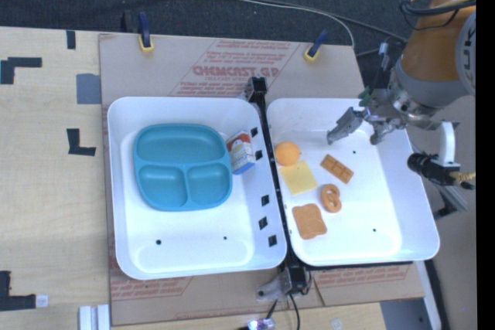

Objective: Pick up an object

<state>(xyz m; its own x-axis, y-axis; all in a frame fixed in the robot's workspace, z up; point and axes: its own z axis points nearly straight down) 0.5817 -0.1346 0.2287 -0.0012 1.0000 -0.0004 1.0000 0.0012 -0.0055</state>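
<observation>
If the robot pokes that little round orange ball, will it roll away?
Probably, yes. The small round orange ball looks smooth and curved all over, so a nudge would likely send it rolling across the flat floor of the right white bin. The flat yellow square beside it might slow it that way. It may also slip from a pinch by the gripper.

The arm (pixel 437 42) is showing at the right as a bulky rounded body, its orange band glowing above a grey housing with a fragment of dark lettering at the edge. A thin black cable is looping over the top of the orange part. Below the grey wrist a cluster of silvery metal fittings is catching the light. The gripper (pixel 362 132) is presenting two slim grey fingers (pixel 343 125). A white curved piece and a black fitting are hanging beneath the wrist.
</observation>
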